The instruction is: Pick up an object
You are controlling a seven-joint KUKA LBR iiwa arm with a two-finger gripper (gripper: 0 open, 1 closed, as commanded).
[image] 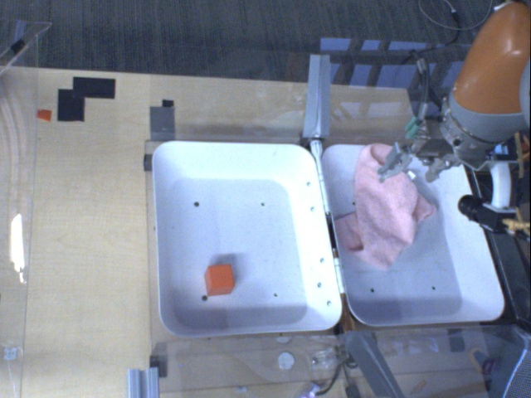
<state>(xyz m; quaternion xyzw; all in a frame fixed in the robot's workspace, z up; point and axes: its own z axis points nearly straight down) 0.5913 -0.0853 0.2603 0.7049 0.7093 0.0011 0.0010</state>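
A crumpled pink cloth [383, 210] lies bunched in the left half of the right bin [465, 297]. My gripper [411, 169] is over the cloth's upper right corner, fingers spread apart. Its left fingertip [390, 170] is at the cloth's top edge, and nothing is clamped between the fingers. A small orange cube [220, 279] rests on the floor of the left bin [174, 222], near its front left.
The raised divider [328, 222] between the two bins runs just left of the cloth. On the bench at the far left are black blocks [83, 96] and a small orange piece [44, 115]. A metal post [315, 98] stands behind the bins.
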